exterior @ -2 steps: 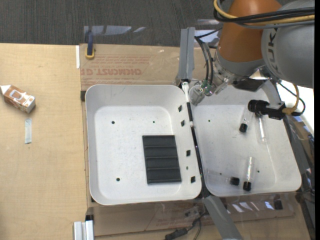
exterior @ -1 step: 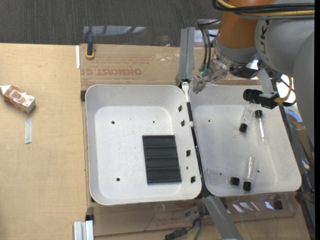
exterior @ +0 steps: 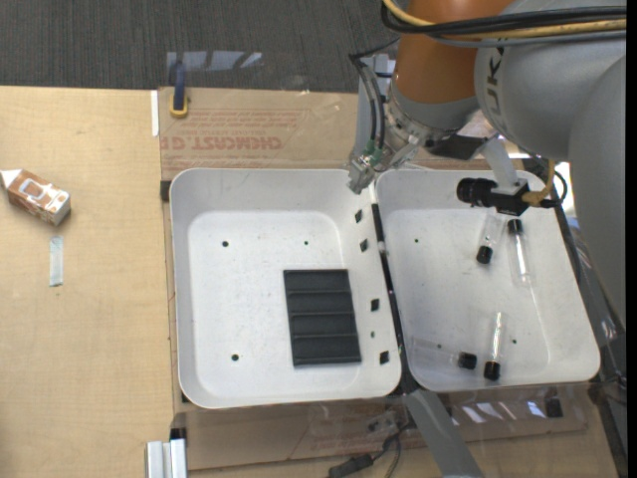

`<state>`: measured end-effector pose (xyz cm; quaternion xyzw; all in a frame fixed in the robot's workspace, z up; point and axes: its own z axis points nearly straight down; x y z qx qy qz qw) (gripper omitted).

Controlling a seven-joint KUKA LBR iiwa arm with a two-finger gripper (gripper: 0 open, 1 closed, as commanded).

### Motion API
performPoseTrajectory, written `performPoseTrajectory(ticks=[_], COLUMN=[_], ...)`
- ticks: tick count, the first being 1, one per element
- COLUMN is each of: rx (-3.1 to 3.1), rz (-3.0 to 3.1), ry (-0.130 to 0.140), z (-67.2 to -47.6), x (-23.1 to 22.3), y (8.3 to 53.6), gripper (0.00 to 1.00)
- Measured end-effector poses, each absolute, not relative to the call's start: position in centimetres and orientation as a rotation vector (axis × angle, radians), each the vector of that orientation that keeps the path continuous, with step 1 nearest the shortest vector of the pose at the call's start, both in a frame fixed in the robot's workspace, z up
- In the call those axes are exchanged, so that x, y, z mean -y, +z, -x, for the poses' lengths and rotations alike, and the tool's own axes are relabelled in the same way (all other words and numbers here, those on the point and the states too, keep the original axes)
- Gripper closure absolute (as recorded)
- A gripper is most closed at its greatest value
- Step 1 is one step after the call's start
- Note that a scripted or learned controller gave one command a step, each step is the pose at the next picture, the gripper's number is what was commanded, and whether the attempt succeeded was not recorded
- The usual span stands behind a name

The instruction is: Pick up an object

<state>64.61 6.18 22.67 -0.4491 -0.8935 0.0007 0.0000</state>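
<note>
A black ribbed rectangular block lies flat in the left bin, a little right of its middle. Several clear tubes with black caps lie in the right bin: one near the far side, a longer one beside it, and two near the front wall. My gripper hangs over the far end of the divide between the two bins, well away from the block and the tubes. Nothing shows in it.
A small orange-and-white carton and a thin pale strip lie on the wooden bench at the left. Brown cardboard lies behind the bins. The grey arm covers the upper right.
</note>
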Motion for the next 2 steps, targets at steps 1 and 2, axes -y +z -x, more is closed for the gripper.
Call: performPoseTrajectory(ticks=[1,2], rx=[2.801,2.314], rz=[1.426,2.127], ry=[0.001,0.004], z=[-65.9,-65.9], x=[-18.8,-20.4], y=[22.4,26.0], gripper=[1.0,1.0])
